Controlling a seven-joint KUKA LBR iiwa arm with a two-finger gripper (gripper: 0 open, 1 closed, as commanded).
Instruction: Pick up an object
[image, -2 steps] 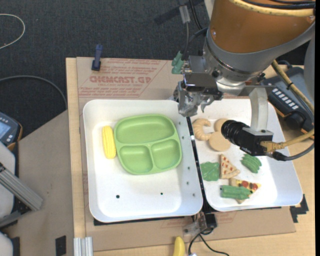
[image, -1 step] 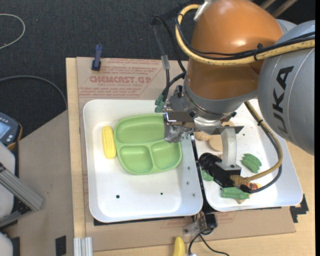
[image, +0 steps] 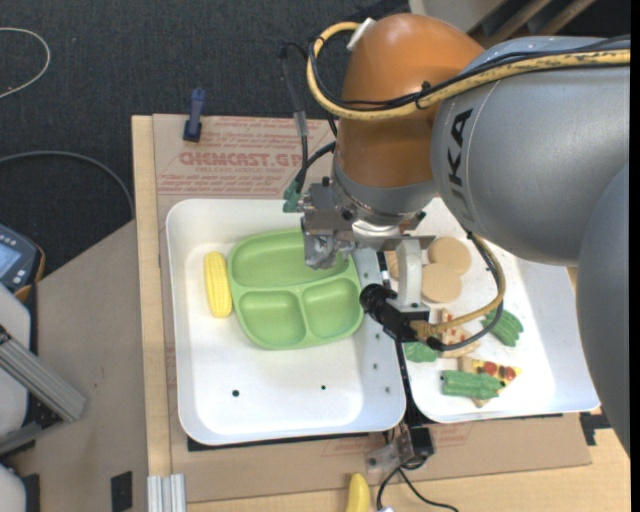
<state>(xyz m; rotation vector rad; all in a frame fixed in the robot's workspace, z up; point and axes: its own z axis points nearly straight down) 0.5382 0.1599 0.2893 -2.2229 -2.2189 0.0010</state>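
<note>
In the left bin (image: 270, 410) a light green divided plate (image: 290, 300) lies beside a yellow corn cob (image: 216, 283), which rests to its left. My gripper (image: 320, 252) hangs low over the plate's upper right compartment, close to the plate's rim. The orange wrist band and grey arm above hide much of it. I see no object held in it. The right bin (image: 545, 350) holds tan round pieces (image: 447, 270), a green bean-like toy (image: 470, 385), a pizza-like piece (image: 465, 335) and a green leafy piece (image: 510, 328).
A black cable (image: 385, 312) loops from the wrist down over the divider between the bins. The bins sit on a cardboard sheet (image: 240, 150) with a blue clip (image: 194, 114) at its top left. The bulky arm covers the right bin's upper part.
</note>
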